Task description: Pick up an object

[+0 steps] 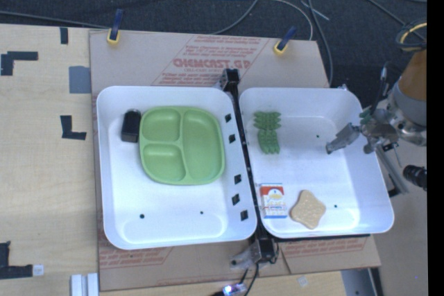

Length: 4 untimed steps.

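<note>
My gripper (345,137) hangs over the right-hand side of the right bin (368,218), reaching in from the bench's edge, and I see nothing between its fingers; from this slanted view I cannot tell how far apart they stand, so I won't guess. The candidates for picking all lie apart from me, toward the bin's other side: a green ridged piece (268,131) near the divider at the back, a small red and white card or packet (272,201) at the front, and just beside it a tan, lumpy biscuit-like thing (307,209). I judge they sit loose and flat on the floor so I can come down from above. The left bin (118,218) holds a green sectioned plate (182,145) with a small black block (130,126) touching its left rim, well out of my present reach.
</note>
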Motion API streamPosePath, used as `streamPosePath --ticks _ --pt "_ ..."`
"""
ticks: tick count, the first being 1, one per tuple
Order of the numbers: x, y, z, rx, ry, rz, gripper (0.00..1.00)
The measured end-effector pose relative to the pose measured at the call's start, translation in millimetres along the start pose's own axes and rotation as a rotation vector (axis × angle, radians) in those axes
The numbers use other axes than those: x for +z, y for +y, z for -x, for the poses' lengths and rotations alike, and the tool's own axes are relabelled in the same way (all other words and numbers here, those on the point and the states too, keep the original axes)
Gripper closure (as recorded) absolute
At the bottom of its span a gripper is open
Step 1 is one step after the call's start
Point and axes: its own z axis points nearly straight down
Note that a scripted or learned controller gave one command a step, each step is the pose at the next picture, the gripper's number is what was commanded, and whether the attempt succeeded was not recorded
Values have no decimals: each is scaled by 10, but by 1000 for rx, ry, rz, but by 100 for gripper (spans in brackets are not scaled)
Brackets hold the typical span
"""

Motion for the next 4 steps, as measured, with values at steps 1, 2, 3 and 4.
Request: streamPosePath --ticks 1,2,3,4 --pt "-67 31 -2 -3 -3 12 0" --pt "576 15 -37 -4 -2 6 0" --pt "1101 23 -41 -4 -6 14 0" --pt "967 33 -43 -5 -5 16 100"
